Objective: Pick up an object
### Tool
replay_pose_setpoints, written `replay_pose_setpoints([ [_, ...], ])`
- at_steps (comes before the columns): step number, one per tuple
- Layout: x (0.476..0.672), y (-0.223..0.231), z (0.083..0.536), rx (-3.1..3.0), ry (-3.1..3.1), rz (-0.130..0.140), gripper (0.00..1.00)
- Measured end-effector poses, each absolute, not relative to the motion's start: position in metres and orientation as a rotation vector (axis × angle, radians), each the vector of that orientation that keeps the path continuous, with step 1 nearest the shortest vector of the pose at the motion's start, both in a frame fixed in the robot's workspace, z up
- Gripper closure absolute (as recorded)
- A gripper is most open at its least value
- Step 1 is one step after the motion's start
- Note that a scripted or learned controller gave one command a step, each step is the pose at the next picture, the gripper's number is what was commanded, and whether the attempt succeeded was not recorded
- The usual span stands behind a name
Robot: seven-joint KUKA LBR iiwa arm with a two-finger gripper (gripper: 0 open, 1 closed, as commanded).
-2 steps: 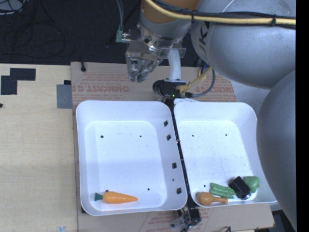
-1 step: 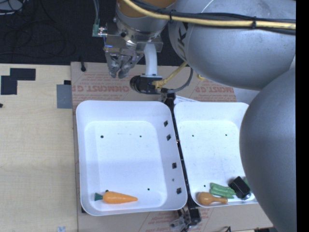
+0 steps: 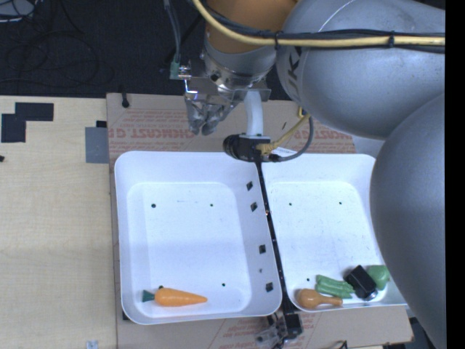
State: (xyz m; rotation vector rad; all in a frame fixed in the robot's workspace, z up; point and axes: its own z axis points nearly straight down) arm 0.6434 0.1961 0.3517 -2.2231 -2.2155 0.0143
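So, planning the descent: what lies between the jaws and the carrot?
Bare white floor of the left bin separates gripper from carrot, in the camera view.

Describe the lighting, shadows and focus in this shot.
Camera view: even, bright light; the left bin carries a soft grey shadow across its floor; the carrot is sharp, the nearby arm looms large and slightly soft; the gripper looks blurred.

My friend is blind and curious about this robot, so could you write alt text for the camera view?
A large grey robot arm reaches in from the right, its gripper raised above the far edge of two white bins. The left bin holds a toy carrot; the right bin holds a small orange gourd-like toy, green pea pods and a black block in its near corner.
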Motion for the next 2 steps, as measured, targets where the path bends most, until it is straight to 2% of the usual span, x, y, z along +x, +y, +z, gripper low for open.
replay_pose_setpoints([
  [1,0.644,0.197,0.502,-2.222,-2.230,-0.018,1.00],
  [2,0.641,0.228,0.207,-2.212,-2.218,0.027,1.00],
])
